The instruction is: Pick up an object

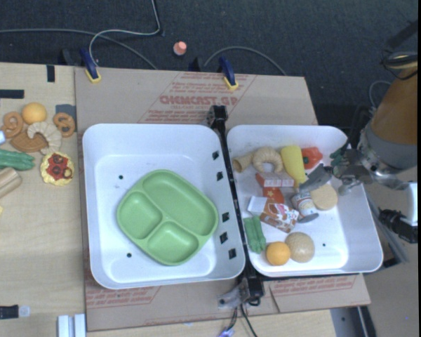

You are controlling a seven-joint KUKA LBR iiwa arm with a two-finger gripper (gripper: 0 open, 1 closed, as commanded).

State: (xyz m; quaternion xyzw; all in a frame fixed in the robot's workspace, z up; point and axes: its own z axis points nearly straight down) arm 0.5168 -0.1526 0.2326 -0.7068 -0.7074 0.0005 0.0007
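Toy food [279,188] beneath gripper [316,182], seemingly.

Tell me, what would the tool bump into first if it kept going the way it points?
Probably the small tin lying just past the tool, though depth is hard to judge from above.

Two white bins [102,188] of smooth, shiny plastic are set on flat brown cardboard [189,97] printed with red letters, a matt green plastic tray [167,216] is seen in the left one, pale wood is shown by the bench [28,258], and the toy food [292,161] may be glossy plastic.
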